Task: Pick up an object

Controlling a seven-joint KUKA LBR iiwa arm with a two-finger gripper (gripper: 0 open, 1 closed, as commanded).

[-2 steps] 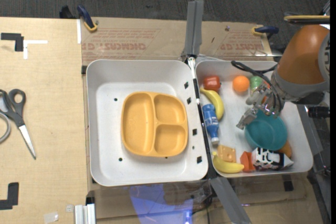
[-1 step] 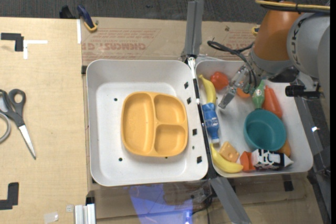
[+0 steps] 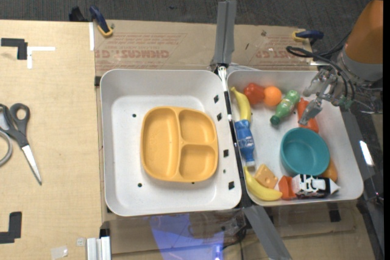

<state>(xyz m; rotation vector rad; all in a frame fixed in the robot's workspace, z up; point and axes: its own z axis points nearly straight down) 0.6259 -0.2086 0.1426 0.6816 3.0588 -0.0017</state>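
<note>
- The gripper (image 3: 316, 96) is hanging at the upper right of the frame, over the right bin (image 3: 350, 131), and its fingers are standing spread with nothing between them, so no object is being held yet.
- Just beneath and beside it, an orange-red piece (image 3: 304, 109) is lying against the teal bowl (image 3: 304, 153); judging by the arm's position, this or the green bottle (image 3: 284, 105) to its left is probably the thing being aimed at.
- The candidates for picking are all sitting in the right bin, crowded together, which is likely making a clean pinch harder.
- Counting there: two bananas, one (image 3: 242, 103) at the bin's upper left edge and one (image 3: 262, 187) at the bottom; one blue bottle (image 3: 245, 140) lying along the left wall; one red fruit (image 3: 255, 93); one orange (image 3: 272, 95); one cheese-like wedge (image 3: 265, 175); one black-and-white carton (image 3: 314, 185); one teal bowl.
- The left bin (image 3: 116, 131) is occupying the centre of the frame and is carrying one yellow divided plate (image 3: 180, 144) with three compartments, lying flat.
- Outward still, one pair of scissors (image 3: 23, 137) is resting on the bench at the far left.
- Two blue clamps, one (image 3: 100, 20) at upper left and one (image 3: 309, 35) at upper right, are pinning the cardboard backing, apparently to keep it from shifting.
</note>
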